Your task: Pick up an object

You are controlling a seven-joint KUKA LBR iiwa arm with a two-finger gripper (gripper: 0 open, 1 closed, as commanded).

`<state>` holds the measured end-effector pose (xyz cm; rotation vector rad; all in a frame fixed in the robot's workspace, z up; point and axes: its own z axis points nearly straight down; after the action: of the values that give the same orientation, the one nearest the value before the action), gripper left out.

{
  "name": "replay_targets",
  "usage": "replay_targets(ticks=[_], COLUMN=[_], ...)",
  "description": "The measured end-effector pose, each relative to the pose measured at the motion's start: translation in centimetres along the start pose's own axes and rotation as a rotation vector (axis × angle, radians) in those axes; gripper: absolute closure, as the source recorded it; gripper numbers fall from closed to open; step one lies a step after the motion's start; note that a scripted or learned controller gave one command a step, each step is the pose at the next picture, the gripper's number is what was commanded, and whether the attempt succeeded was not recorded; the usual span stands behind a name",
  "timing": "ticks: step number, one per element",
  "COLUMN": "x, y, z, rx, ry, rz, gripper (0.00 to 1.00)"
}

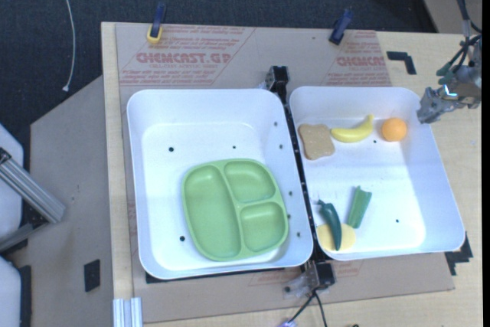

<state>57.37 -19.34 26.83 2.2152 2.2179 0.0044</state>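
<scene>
Plate (pixel 233 207) first, a green divided one, sitting in the left bin (pixel 153 119) toward its front. Right bin (pixel 429 188) has the pickable stuff: toast (pixel 315 141) by the back left wall, banana (pixel 353 132) just beside it, orange (pixel 394 129) further right. Down at the front there's a lemon (pixel 338 238) with a dark green veg (pixel 331 218) lying over it, plus a lighter green stick (pixel 358 207) close by. Gripper (pixel 438 100) hangs over the bin's back right corner, apart from all of them, can't tell its grip
</scene>
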Motion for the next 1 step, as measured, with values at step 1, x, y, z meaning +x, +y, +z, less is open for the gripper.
replay_targets(ticks=[1], x=[5.18], y=[0.06], z=[-0.47], rx=[0.007], ry=[0.005], rz=[-0.004], gripper=[1.00])
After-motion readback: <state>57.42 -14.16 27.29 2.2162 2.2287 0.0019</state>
